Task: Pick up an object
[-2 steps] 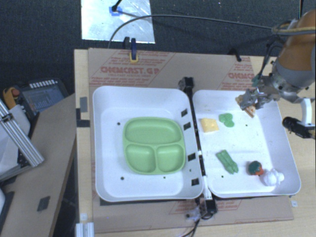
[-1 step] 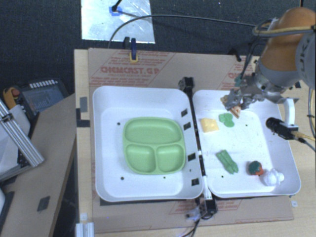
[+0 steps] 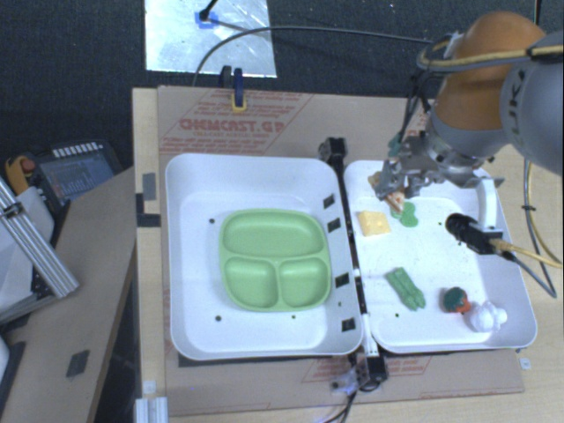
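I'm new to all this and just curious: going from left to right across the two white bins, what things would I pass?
Green three-compartment plastic tray → yellow cheese-like wedge → long green toy vegetable → small round orange-and-green toy → small white toy.

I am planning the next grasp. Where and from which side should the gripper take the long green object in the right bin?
Probably across the middle of the long green object, coming straight down from above. It lies flat on the right bin's floor, slanted, narrow across its width, with bare floor along both long sides, so fingers closing over the width should fit. The gripper is near the bin's far end.
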Motion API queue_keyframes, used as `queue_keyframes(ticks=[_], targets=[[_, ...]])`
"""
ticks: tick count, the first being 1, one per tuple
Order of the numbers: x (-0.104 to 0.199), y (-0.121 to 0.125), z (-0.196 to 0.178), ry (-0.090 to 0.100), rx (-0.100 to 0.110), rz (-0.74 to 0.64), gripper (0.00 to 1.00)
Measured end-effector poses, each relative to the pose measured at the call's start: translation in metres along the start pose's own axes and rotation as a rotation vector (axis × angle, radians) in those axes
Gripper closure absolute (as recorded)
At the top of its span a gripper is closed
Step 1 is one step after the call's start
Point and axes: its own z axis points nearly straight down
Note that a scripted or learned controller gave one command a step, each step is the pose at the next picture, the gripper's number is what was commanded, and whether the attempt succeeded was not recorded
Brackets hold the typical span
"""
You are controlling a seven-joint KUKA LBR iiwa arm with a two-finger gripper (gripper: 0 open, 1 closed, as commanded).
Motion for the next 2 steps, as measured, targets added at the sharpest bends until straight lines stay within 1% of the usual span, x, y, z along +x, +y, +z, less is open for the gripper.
queue_keyframes(ticks=[1, 2], targets=[[0.052, -0.005, -0.003, -0.001, 0.001, 0.000, 1.00], [0.112, -0.016, 0.000, 0.000, 0.002, -0.001, 1.00]])
